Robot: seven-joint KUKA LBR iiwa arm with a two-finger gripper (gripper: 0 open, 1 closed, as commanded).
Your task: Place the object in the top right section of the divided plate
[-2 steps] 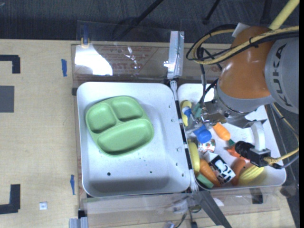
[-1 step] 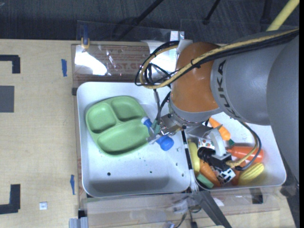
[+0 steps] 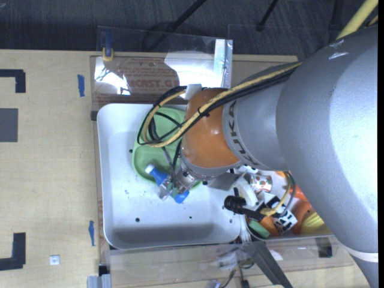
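The hand (image 3: 173,188) hangs low over the left white bin (image 3: 120,161), just at the lower edge of the green divided plate (image 3: 147,156), most of which the arm (image 3: 270,125) hides. A small blue object (image 3: 157,176) sits right at the hand, with another blue bit below; whether it is actually gripped, I cannot tell. It looks light, stiff, smooth plastic (so likely a bit slippery), best pinched across its narrow middle. The right bin (image 3: 282,218) holds assorted toys.
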